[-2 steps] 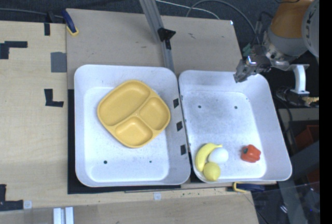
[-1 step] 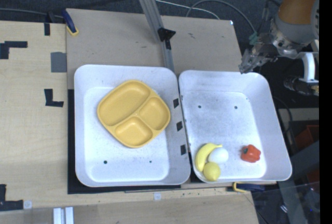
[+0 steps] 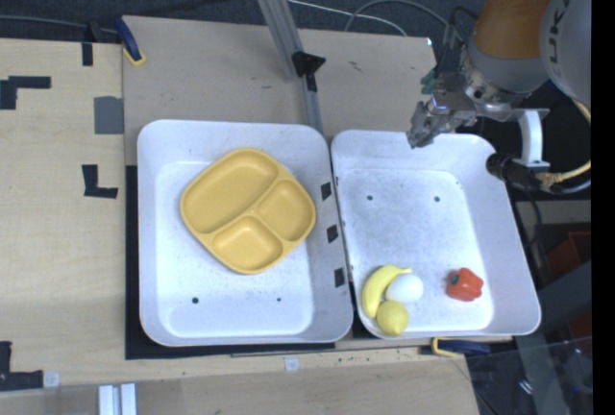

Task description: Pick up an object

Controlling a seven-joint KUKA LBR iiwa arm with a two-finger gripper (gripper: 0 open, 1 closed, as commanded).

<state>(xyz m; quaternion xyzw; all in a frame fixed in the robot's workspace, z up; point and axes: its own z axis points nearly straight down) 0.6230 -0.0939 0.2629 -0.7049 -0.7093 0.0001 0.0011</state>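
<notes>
Gripper (image 3: 424,133) sat over the far edge of the right bin (image 3: 500,211), near that bin's far-left corner, arm (image 3: 524,10) coming in from the right with the orange band above the wrist. Can't tell the state of the hand from this angle, too dark and small; nothing visibly in it. Candidate objects were all along the right bin's near edge: banana (image 3: 381,282) at the near-left corner, white egg-like item (image 3: 406,288) touching it on the right, lemon (image 3: 392,317) just in front of both and against the near wall. Red pepper-like piece (image 3: 464,283) sat apart from that cluster, further right along the near edge. All well apart from the gripper. Left bin (image 3: 159,211) held a yellow divided plate (image 3: 247,209), three compartments, roughly centred, slightly toward the far edge.
</notes>
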